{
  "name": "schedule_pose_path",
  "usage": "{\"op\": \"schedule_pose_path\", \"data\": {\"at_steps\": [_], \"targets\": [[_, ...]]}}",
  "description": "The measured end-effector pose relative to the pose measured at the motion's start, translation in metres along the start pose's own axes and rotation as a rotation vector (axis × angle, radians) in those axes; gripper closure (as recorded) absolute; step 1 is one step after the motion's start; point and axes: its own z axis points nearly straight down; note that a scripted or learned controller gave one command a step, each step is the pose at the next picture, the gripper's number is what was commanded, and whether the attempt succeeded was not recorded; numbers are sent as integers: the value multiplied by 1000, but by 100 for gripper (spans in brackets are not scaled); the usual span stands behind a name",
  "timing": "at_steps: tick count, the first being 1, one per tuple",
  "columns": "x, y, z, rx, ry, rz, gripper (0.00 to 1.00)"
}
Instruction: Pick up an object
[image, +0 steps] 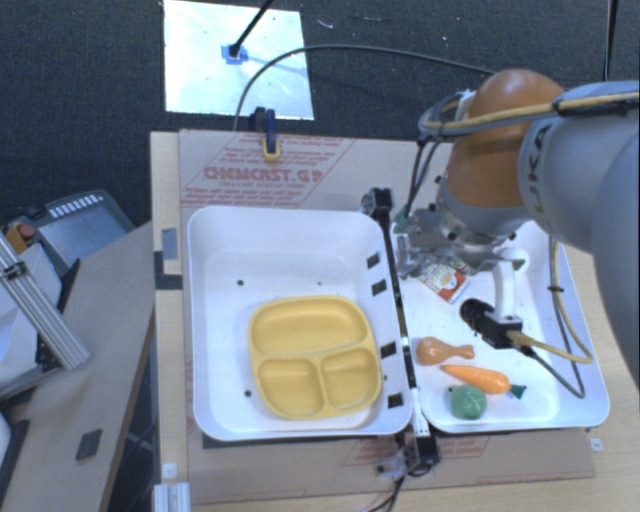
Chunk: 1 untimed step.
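My gripper (418, 252) hangs low over the back left part of the right bin (585, 385), close to the divider between the bins. A small red and white packet (447, 281) lies just right of it, partly under the wrist. Further toward the front lie a tan toy drumstick (443, 350), an orange toy carrot (480, 379) and a green round toy (467, 402). Nothing shows between the gripper and these three toys.
The left bin (215, 250) holds a yellow divided plate (314, 356) at its front right. A cardboard sheet (265, 170) lies under both bins. Grey equipment (60, 240) stands beside the bench on the left.
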Motion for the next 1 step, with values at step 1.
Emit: {"op": "schedule_pose_path", "data": {"at_steps": [1], "targets": [[48,24,11,0,-2,2,100]]}}
